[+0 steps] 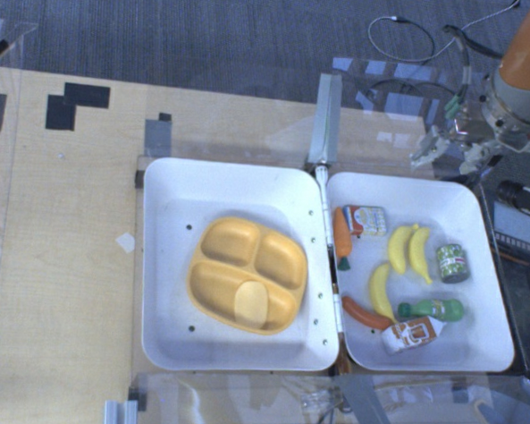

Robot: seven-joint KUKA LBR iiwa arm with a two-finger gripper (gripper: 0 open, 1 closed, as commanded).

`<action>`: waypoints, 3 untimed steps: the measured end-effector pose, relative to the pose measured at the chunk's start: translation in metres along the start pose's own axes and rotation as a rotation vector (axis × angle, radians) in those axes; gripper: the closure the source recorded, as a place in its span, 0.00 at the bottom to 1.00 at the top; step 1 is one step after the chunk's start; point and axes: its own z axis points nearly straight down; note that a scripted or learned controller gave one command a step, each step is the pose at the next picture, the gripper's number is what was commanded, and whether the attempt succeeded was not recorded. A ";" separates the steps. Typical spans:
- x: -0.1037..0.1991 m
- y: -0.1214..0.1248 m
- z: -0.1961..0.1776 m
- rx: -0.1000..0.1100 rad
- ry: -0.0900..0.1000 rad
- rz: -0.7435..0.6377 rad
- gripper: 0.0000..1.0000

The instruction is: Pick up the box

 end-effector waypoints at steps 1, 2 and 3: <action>0.028 0.001 -0.108 -0.004 -0.001 0.092 0.00; -0.057 0.000 -0.008 -0.001 -0.001 -0.162 0.00; -0.072 0.000 0.152 0.000 0.000 -0.038 0.00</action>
